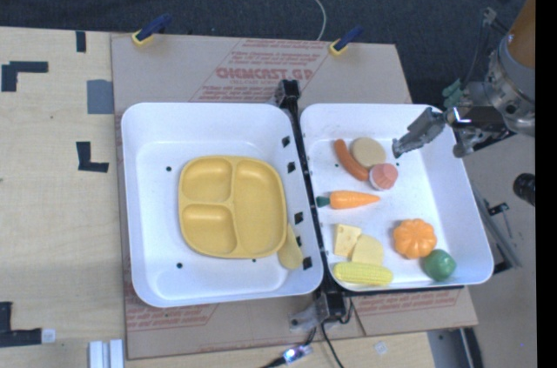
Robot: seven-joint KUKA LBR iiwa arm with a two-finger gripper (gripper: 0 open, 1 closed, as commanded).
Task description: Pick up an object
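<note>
Corn cob [363, 273] lies in the right bin [452, 184] (front edge); gripper [416, 135] above, open, holding nothing.

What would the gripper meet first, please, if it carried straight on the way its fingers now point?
Probably the round pink slice, or the tan potato-like piece beside it: the gripper points down-left toward them in the right bin. Its height above them is unclear.

Grey arm reaches in from the right, tool [416, 137] angled downward.
</note>
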